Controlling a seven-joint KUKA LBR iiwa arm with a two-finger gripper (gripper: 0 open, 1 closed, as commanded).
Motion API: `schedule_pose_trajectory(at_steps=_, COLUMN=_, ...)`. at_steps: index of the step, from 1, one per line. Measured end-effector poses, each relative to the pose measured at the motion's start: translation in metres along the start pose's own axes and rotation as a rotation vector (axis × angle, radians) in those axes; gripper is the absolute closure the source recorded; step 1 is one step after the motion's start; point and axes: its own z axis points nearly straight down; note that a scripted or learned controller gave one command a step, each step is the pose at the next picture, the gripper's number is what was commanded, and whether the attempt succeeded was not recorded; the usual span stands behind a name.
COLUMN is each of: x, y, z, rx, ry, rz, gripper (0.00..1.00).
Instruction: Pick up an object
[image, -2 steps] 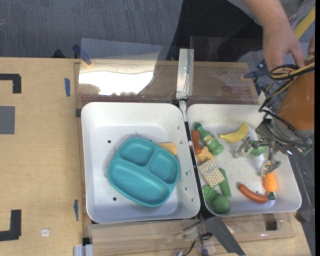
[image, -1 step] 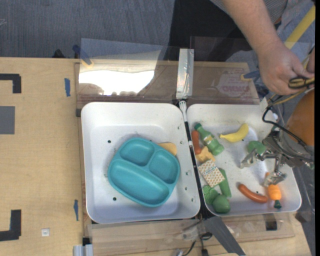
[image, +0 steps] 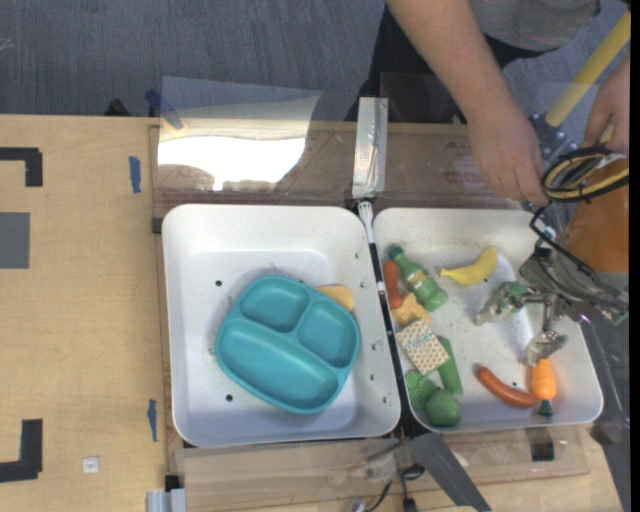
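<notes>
The right bin (image: 585, 405) holds several toy foods: a yellow banana (image: 472, 268), a green bottle (image: 420, 284), a checkered cracker (image: 424, 348), a red sausage (image: 505, 388), a small orange carrot (image: 542, 380) and a green lime (image: 442, 407). My gripper (image: 512, 333) hangs low over the right half of this bin, below the banana and above the sausage. Its two fingers are spread apart, open, one tip pointing left and the other resting just above the carrot. Nothing sits between them.
A teal divided plate (image: 288, 343) lies in the left bin (image: 190, 300), with a yellow piece (image: 338, 295) at its upper right edge. A person's arm (image: 470, 90) reaches down from the top, the hand near the right bin's far corner. Cables (image: 575, 170) hang by the wrist.
</notes>
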Motion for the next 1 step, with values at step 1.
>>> schedule_pose_trajectory(at_steps=1, x=0.0244, y=0.0102, z=-0.0101, rx=0.028, ry=-0.036, rz=-0.027, gripper=0.00)
